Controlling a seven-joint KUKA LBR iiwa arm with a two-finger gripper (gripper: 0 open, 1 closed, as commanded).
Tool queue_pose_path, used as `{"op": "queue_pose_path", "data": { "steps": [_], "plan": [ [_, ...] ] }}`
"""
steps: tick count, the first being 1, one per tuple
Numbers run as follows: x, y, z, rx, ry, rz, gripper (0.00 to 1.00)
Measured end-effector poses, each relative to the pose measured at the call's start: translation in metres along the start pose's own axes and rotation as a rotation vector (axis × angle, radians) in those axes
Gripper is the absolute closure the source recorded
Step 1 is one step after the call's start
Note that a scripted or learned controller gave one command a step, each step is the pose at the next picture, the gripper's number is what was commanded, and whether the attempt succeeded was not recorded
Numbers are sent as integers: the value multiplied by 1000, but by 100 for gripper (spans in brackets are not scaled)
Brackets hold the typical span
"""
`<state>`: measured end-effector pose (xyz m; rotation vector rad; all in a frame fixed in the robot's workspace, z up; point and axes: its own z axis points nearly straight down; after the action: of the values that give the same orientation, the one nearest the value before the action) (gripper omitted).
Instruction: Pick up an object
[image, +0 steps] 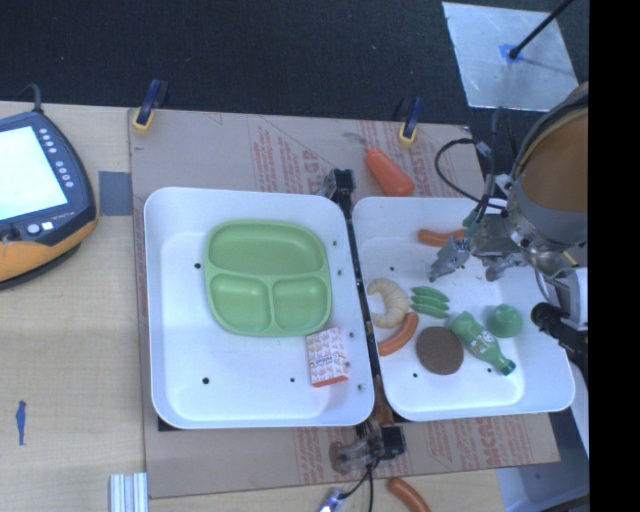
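Gripper (470, 258) is hanging over the upper part of the right bin (400, 395) with its fingers spread apart and nothing between them — an orange sausage (437, 238) is lying just beside it. Below, a green bottle (481, 343), a green ball (505, 320), a brown disc (439, 351), a pea pod (431, 301) and a croissant (387, 299) are sitting scattered. The left bin (170, 390) is holding a green divided plate (268, 277) and a small packet (327, 357).
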<state>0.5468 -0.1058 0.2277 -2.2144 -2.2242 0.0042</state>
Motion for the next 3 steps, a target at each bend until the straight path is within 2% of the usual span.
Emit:
{"op": "queue_pose_path", "data": {
  "steps": [1, 2, 3],
  "plan": [
    [-46, 14, 74, 2, -2, 0, 0],
    [-28, 4, 137, 1, -1, 0, 0],
    [-59, 64, 135, -1, -1, 0, 0]
  ]
}}
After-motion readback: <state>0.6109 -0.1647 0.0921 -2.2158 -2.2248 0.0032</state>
